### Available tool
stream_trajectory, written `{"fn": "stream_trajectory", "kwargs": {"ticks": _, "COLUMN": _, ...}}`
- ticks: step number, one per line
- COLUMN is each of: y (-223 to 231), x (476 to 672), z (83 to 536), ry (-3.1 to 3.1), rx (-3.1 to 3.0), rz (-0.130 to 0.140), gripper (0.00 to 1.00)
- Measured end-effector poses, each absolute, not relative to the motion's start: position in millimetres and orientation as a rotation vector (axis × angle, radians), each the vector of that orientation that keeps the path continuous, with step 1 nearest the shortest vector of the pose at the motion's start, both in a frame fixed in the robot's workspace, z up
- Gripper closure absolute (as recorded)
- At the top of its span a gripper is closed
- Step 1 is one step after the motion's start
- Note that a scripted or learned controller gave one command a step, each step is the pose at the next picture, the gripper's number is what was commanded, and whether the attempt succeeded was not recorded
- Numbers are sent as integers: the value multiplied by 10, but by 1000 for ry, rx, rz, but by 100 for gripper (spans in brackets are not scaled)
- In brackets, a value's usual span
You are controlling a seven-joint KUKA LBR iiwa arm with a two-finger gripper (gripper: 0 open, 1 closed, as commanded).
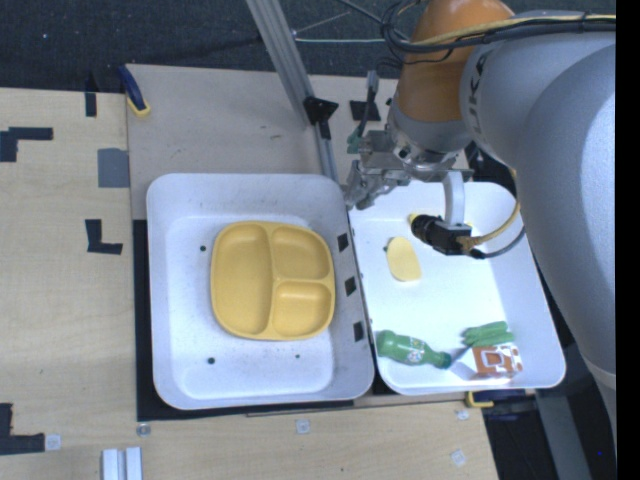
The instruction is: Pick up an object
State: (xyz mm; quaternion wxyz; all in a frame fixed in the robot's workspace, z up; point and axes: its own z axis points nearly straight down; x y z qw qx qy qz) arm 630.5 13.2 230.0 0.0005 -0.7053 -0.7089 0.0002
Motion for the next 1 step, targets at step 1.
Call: {"fn": "stream_trajectory", "kwargs": {"ticks": 1, "y": 673, "x": 6438, "z": 2366, "ry": -2227, "rx": -2215, "rz": -1, "gripper": 100}}
